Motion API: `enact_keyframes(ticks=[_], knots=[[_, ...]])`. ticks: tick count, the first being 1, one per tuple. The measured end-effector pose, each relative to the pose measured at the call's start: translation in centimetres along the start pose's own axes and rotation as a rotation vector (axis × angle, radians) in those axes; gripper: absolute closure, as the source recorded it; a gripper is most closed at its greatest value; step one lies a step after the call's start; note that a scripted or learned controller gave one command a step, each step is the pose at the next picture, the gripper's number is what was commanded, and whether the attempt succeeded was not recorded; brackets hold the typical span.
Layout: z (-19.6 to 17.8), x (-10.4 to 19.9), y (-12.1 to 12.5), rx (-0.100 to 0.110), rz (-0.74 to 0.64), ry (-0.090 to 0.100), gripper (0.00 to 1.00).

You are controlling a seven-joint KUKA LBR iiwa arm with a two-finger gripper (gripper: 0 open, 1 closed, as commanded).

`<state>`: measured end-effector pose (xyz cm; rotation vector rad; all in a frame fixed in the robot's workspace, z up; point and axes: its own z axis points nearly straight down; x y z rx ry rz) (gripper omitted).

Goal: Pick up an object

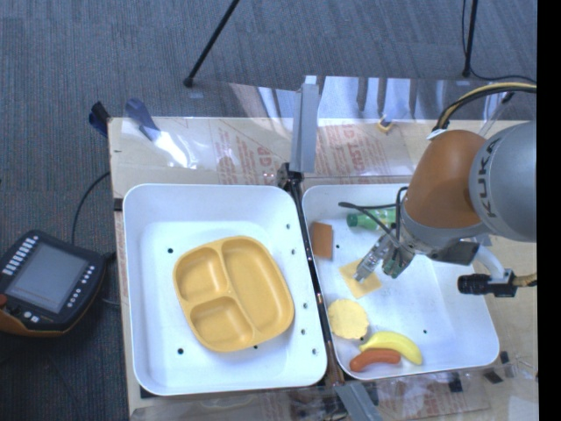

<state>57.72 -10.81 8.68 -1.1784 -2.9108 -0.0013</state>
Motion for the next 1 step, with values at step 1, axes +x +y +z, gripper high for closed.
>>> enact_keyframes(ticks=[1], knots=[[-10.21,1.35,6.24,-0.003,0.258,-0.003,1.0]])
